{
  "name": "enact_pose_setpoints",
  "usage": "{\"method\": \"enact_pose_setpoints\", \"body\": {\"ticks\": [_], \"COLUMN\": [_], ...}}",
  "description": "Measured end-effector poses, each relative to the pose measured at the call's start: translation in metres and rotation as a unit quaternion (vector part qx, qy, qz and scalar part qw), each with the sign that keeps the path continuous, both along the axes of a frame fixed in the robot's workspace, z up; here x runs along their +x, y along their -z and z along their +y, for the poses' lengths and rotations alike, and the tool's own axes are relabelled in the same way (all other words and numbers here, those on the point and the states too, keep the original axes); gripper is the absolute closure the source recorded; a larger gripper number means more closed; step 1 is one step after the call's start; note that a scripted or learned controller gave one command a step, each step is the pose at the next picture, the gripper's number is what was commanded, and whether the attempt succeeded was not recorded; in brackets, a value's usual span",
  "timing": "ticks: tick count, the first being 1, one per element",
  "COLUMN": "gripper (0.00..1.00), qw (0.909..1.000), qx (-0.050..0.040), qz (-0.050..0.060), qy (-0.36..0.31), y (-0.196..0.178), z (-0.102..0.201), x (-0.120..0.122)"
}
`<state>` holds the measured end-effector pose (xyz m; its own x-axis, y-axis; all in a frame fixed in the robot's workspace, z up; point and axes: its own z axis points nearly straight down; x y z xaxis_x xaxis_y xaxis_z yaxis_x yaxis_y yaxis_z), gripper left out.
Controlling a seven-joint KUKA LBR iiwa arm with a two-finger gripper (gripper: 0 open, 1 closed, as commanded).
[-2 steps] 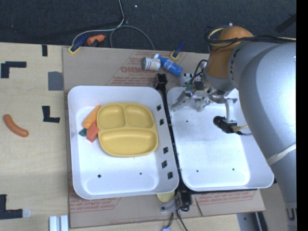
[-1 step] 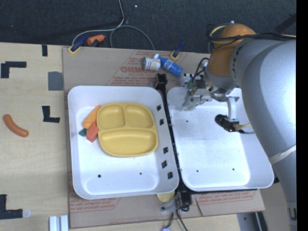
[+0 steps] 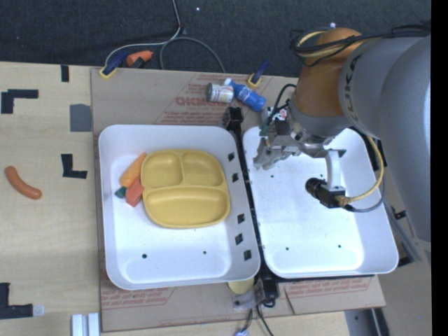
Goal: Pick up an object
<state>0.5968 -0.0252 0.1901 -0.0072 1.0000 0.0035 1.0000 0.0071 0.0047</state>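
Plainly, the arm (image 3: 364, 89) hangs over the right bin (image 3: 315, 247), with the gripper (image 3: 269, 152) low near that bin's upper left corner, just beside the divider between the two bins. How the gripper is set cannot be told from this slanted view, since the wrist hides most of it, and nothing shows in its grasp.

The things worth picking lie in the left bin (image 3: 168, 257): a yellow tray (image 3: 185, 187) with three compartments, sitting about mid-bin, and a carrot (image 3: 131, 171) touching the tray's left edge, with a small red piece (image 3: 134, 194) just below it. The floor of the right bin under the gripper looks bare apart from a few dark specks (so a close here would likely catch nothing).

To do this step well, the arm probably needs to rise over the divider and cross to the left bin. The carrot seems the better target, being slim. It lies slanted, so the grasp should come across its narrow width, and a little away from the tray rim, which could block one side of the descent. The tray is broad and shallow, and likely too wide to grasp except at its rim.
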Motion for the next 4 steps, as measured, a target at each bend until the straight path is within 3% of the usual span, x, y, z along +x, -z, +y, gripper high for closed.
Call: {"method": "enact_pose_setpoints", "body": {"ticks": [1, 2, 3, 4], "gripper": [1.00, 1.00, 1.00, 1.00], "qw": [1.0000, 1.0000, 1.0000, 1.0000], "qx": [-0.0004, -0.0026, -0.0012, -0.0024], "qz": [0.003, 0.004, 0.004, 0.003], "qy": [-0.001, 0.006, 0.000, 0.005], "y": [0.006, -0.009, 0.007, 0.006], "z": [0.076, 0.002, 0.073, 0.025], "x": [0.011, -0.021, -0.017, -0.002]}}
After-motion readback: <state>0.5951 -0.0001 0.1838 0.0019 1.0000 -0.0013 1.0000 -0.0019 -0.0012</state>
